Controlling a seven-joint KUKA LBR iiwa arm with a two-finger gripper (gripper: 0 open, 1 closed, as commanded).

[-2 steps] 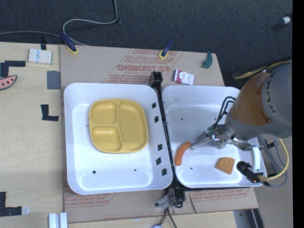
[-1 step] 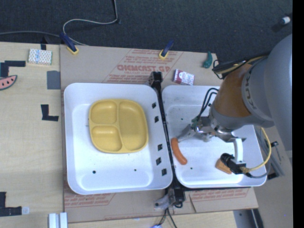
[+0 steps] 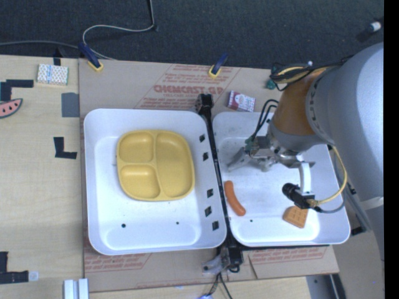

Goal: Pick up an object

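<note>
Camera view from above has my gripper (image 3: 240,161) low inside the right bin (image 3: 330,229), toward the divider between the two bins. Whether it is spread or pressed together I cannot tell from this angle, and nothing is visibly held in it.

Taking the right bin as my landmark: the orange sausage (image 3: 235,198) lies on its floor near the divider-side wall, just below my gripper and apart from it, slanting along that wall. The waffle piece (image 3: 296,217) sits toward the bin's front edge, near my cable loop and well apart from the sausage. Across the divider, the yellow divided plate (image 3: 156,165) rests in the left bin (image 3: 100,229).

I judge the sausage the likeliest target. It looks like a light toy, smooth and rounded, so it may roll or squirt sideways. I would take it across its narrow middle, closing perpendicular to its length. The waffle seems light, flat and harder to get under.
</note>
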